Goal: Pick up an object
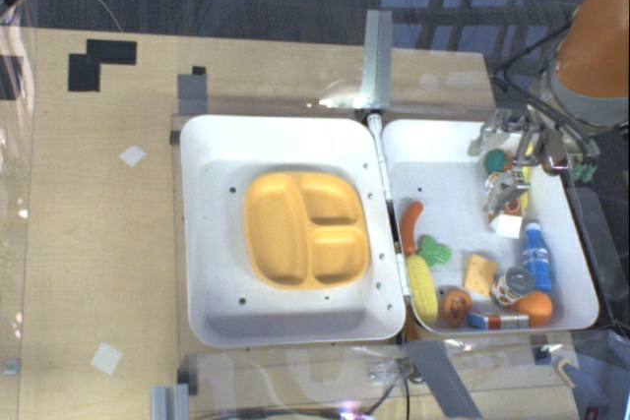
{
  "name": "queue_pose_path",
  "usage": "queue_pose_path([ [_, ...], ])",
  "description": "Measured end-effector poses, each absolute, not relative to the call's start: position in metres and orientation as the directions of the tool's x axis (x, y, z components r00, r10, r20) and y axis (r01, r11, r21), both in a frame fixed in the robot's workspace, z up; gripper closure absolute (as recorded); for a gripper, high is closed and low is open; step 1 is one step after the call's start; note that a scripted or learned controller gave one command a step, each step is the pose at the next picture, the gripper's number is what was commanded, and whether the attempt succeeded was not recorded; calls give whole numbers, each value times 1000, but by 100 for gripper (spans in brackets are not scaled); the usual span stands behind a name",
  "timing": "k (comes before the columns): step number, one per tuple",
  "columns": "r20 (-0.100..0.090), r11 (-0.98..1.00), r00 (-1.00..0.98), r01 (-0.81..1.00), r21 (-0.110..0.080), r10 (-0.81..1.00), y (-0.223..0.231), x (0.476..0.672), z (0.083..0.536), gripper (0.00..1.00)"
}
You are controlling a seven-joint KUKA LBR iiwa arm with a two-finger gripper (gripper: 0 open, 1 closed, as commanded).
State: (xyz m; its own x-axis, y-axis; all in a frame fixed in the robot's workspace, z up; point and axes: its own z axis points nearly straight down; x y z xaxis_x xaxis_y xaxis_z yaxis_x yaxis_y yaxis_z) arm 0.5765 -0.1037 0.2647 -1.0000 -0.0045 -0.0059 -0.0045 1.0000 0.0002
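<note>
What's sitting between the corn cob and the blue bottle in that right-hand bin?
In the camera view, a tan block lies between the corn cob and the blue bottle; bare white bin floor shows on either side of it.

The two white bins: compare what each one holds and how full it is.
The left bin holds one large thing, a yellow divided tray lying flat at its middle; the right bin holds many small toy foods, among them a corn cob, a blue bottle and an orange. The left bin's load sits centred; the right bin's crowds the near end. The gripper hangs over the right bin, not the left. Both are shallow, white and rounded at the corners.
</note>
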Motion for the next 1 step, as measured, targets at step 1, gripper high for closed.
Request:
queue_pose_path([
  [1, -11, 989, -989, -146, -2, -146, -135, 568, 97, 0],
])
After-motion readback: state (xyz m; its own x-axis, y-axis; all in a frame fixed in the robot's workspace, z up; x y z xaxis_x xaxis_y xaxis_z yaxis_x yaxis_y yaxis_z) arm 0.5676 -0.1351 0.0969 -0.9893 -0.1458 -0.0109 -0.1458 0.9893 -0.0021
